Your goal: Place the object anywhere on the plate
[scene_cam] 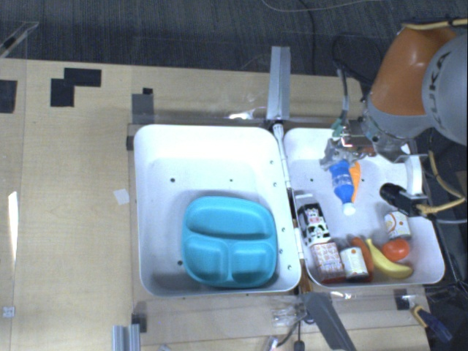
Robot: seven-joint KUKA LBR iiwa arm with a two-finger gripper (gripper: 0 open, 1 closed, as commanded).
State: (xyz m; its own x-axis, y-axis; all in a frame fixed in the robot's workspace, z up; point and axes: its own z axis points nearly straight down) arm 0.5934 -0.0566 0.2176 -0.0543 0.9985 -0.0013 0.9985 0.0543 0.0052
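Currently the gripper (342,146) sits in the upper part of the right bin (431,269), directly above a blue bottle (341,180); finger opening cannot be told. The blue plate (229,241) lies in the left bin (157,196), lower centre of frame.
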